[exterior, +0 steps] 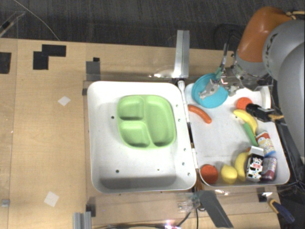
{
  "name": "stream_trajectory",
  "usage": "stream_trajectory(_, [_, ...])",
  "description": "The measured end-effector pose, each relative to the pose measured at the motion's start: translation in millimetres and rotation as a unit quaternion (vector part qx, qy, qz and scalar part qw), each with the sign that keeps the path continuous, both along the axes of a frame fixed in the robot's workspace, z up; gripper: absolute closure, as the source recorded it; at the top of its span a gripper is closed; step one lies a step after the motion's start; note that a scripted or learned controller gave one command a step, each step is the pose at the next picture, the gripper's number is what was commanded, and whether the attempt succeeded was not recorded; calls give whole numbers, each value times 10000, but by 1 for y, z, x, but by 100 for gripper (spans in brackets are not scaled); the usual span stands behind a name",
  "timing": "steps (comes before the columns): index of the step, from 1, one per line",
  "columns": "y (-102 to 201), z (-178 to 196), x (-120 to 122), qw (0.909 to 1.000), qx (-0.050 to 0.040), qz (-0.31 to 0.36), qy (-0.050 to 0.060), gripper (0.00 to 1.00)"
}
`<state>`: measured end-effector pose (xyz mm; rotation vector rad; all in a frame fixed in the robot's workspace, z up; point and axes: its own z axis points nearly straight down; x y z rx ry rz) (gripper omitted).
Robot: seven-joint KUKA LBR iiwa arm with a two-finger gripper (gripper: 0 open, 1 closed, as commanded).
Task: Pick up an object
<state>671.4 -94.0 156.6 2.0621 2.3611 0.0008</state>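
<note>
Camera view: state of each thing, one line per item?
End effector: low over the blue bowl, grip unclear.
Blue bowl: right bin's far corner, upright.
Green tray: left bin, flat, compartments bare.
Orange sausage: lying loose, right bin.
Banana: lying flat, right bin.
Lemon: near edge, beside tomato.

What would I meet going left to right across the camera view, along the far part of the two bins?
Green divided tray → orange sausage-shaped toy → blue bowl, gripper over it → small red-orange piece.
</note>
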Motion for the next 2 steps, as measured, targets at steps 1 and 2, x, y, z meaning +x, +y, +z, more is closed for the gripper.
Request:
stream_trajectory(1, [-1, -6, 0, 10000, -6, -95, -15, 0])
stream_trajectory(2, [-2, -9, -1, 9999, -4, -117, -21, 0])
